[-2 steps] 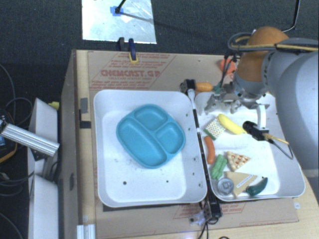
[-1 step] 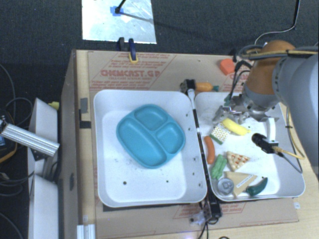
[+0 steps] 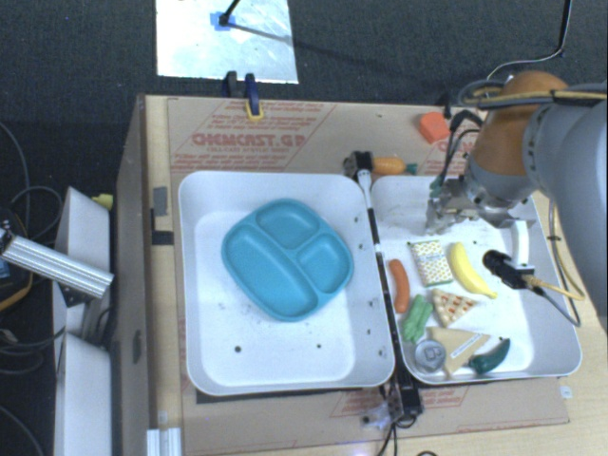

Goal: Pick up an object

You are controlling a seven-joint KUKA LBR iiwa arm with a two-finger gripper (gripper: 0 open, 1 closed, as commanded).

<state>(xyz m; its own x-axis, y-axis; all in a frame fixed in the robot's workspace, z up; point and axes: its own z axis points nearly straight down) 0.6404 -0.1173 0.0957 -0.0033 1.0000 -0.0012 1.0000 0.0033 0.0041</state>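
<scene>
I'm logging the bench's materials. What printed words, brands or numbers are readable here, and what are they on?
"CHEMCAST GP": red print on the brown paper-covered sheet under the two shallow white bins.
Smaller red lines around it: blurred, unreadable.
Red print at the sheet's front edge: unreadable.

Smooth, glossy white plastic for both bins [image 3: 214, 350]. Matt blue plastic for the divided plate [image 3: 287, 257]. Shiny yellow plastic on the toy banana [image 3: 470, 269]; bright metal on the small can [image 3: 429, 354]. Brown cardboard, printed red, under the bins [image 3: 275, 131]. Dull grey metal on the arm [image 3: 565, 150].
</scene>
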